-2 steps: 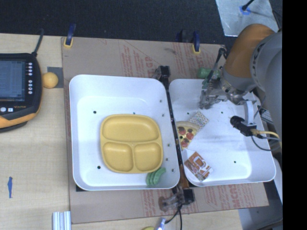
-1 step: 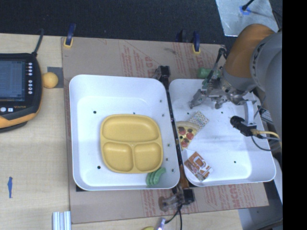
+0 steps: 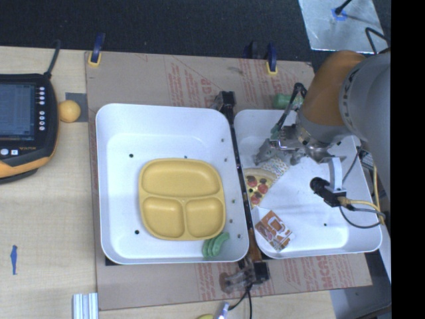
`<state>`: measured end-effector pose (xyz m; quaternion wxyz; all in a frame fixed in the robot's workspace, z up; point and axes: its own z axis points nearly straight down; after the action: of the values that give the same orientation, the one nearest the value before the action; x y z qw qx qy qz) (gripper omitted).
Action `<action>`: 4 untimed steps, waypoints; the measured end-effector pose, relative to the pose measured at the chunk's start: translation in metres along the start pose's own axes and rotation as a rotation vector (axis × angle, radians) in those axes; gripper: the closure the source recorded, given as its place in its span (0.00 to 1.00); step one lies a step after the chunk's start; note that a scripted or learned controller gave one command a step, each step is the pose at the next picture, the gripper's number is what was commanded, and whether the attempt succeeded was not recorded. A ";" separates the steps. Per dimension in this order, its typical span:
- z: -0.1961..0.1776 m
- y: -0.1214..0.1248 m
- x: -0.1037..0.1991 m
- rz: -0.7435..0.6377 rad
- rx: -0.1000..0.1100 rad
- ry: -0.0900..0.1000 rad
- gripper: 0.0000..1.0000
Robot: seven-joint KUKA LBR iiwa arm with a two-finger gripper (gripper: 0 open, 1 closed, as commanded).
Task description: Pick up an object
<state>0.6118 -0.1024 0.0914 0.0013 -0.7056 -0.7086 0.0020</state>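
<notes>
My gripper (image 3: 271, 150) is low in the upper left part of the right bin (image 3: 332, 241), beneath the grey arm with its orange band (image 3: 325, 92). Just below it lies a toy pizza slice (image 3: 257, 183), close to the bin's left wall. A brown and white packet (image 3: 273, 229) rests at the bin's lower left. In the left bin (image 3: 119, 145) sits a yellow divided plate (image 3: 180, 198), with a small green object (image 3: 215, 245) at its lower right corner. I see nothing held in the gripper.
A black cable with a yellow end (image 3: 342, 201) trails over the right bin's right side. A tablet controller (image 3: 23, 125) and an orange ball (image 3: 68, 110) lie left of the bins. Clamps (image 3: 271, 57) stand at the bench's far edge.
</notes>
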 end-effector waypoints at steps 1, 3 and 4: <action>-0.013 0.041 -0.046 0.003 -0.004 0.001 0.00; -0.001 0.018 -0.085 0.003 -0.003 0.001 0.00; -0.101 -0.068 0.030 -0.002 -0.002 0.001 0.00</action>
<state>0.5441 -0.0724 0.1923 0.0011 -0.7047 -0.7095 0.0009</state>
